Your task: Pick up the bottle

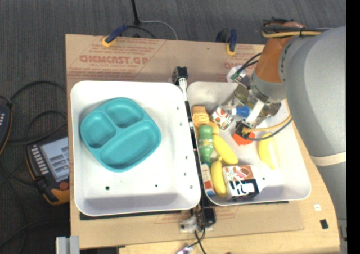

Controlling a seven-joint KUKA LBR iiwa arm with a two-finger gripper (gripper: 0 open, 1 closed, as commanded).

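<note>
My gripper [239, 117] is low over the back middle of the right bin [292, 191], under the orange-banded wrist. What looks like the bottle [206, 136] is a green, rounded thing lying along that bin's left wall, to the left of the gripper and apart from it. A small red and white can-like item [222, 118] lies just left of the gripper, very close to it. Whether they touch cannot be made out.
The right bin also holds a waffle-like piece [199, 113], two bananas [225, 149] [269, 154], an orange item [243, 137] under the gripper, and a milk carton [242, 181] at the front. A teal divided plate [119, 132] sits in the left bin [84, 191].
</note>
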